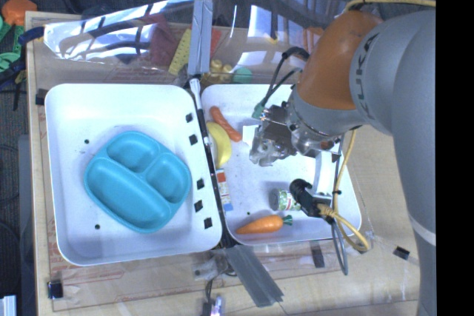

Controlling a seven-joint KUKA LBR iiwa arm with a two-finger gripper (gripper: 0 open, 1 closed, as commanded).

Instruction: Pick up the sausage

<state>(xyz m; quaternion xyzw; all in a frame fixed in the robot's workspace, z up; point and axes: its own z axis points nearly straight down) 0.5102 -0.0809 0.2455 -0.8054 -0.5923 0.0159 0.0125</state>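
Observation:
The sausage (224, 123) is a short orange-red link lying at a slant in the upper left of the right bin (244, 96), just above a yellow banana (220, 145). My gripper (264, 152) hangs over the middle of that bin, to the right of the sausage and slightly nearer the front, apart from it. Its metal head points down toward the bin floor, and nothing shows between its tips.
A carrot (260, 226) lies by the right bin's front wall, with a small green-labelled can (284, 199) just behind it. A blue divided plate (138, 179) sits in the left bin (67, 107). Cables (342, 218) hang over the right bin's front right corner.

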